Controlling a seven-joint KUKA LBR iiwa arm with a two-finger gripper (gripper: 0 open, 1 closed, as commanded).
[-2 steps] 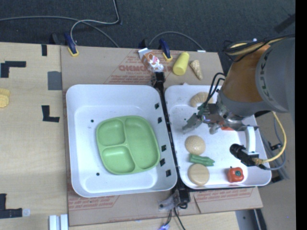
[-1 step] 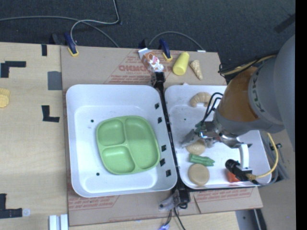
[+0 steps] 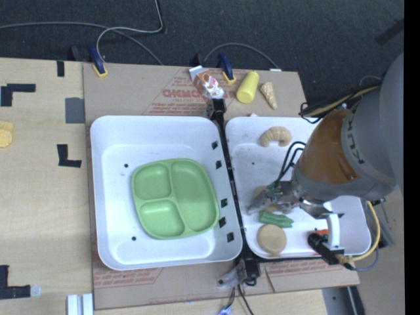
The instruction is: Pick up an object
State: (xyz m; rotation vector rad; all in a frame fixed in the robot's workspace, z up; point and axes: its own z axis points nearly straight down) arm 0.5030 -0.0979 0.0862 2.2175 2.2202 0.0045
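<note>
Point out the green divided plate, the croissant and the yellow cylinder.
green divided plate (image 3: 174, 197): camera view, on the ridge between its compartments.
croissant (image 3: 275, 136): camera view, middle of its curved back.
yellow cylinder (image 3: 247, 87): camera view, middle of its side.

Robot lab: clamped bins (image 3: 105, 136), cables (image 3: 131, 28).

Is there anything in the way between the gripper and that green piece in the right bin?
Nothing visible. The gripper sits low in the right bin, right above the green piece, with no object between them.
</note>
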